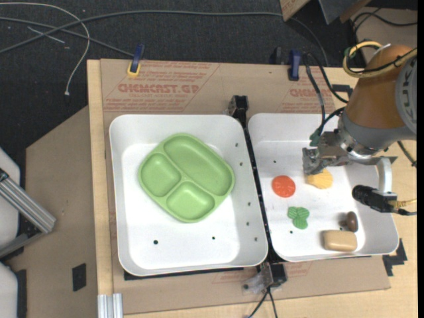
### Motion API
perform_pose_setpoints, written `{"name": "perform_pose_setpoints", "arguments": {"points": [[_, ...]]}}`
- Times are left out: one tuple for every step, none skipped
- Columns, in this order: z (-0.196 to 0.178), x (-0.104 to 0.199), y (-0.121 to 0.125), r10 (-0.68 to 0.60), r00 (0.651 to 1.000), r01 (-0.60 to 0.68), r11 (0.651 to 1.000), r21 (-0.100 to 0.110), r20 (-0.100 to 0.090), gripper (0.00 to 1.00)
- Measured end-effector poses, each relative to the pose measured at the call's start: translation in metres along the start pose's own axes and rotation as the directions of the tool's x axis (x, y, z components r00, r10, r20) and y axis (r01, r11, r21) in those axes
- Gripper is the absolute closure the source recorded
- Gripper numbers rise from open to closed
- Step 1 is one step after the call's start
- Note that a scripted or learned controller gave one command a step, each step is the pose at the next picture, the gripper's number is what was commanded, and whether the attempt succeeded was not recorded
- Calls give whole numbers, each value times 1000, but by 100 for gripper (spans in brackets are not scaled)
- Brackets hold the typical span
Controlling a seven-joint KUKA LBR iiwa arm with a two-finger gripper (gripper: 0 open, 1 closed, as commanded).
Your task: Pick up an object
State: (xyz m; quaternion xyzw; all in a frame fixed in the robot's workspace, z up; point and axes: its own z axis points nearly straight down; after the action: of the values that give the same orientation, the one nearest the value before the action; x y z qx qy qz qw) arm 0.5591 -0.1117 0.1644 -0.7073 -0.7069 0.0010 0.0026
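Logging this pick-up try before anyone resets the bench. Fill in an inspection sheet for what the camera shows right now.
Surface: cardboard-topped bench bearing a left bin and a right bin.
Job's things: right bin holds yellow piece, orange-red round piece, green leafy piece, brown piece, tan block.
Clutter: green divided plate in the left bin.
Grippers: claw low over the right bin, right at the yellow piece; grip cannot be judged.
Cables: white cable on dark floor; black cable to the arm.
Surroundings: two blue clamps at the far edge.
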Motion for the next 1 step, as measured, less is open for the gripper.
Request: {"name": "perform_pose_setpoints", "arguments": {"points": [[56,10,-4,0,1000,0,1000,2,-1,0]]}}
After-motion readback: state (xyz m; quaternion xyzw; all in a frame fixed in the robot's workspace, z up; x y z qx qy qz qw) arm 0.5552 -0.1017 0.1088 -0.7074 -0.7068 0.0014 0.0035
